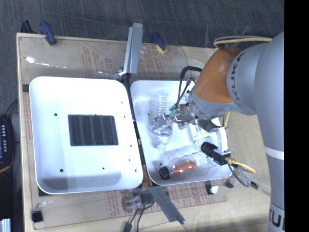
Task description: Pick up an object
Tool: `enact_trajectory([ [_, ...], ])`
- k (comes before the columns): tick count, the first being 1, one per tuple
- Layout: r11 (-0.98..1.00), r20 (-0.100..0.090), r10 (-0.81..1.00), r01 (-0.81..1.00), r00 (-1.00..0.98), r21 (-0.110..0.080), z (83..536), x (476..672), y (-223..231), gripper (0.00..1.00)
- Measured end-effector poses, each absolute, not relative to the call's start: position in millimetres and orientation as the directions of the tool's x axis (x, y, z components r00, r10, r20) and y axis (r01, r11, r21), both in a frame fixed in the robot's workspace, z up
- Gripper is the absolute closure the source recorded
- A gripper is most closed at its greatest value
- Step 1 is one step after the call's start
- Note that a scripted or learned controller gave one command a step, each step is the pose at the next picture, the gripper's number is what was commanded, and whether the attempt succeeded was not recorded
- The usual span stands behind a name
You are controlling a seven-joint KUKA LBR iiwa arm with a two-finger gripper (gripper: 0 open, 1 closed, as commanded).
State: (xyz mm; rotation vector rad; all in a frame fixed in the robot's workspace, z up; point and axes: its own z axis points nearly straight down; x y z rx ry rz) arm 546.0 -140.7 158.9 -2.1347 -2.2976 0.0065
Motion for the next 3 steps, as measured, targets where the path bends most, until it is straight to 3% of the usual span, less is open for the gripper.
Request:
enact_trajectory([
  [1, 0.133, 0.0, 0.991, 0.991, -0.133, 0.0, 92, 593.5, -134, 0.0],
  [2, 0.137, -0.001, 0.991, 0.991, -0.137, -0.001, 104, 593.9, -134, 1.0],
  [3, 0.19, 0.002, 0.982, 0.982, -0.19, -0.002, 192, 621.3, -42, 1.0],
])
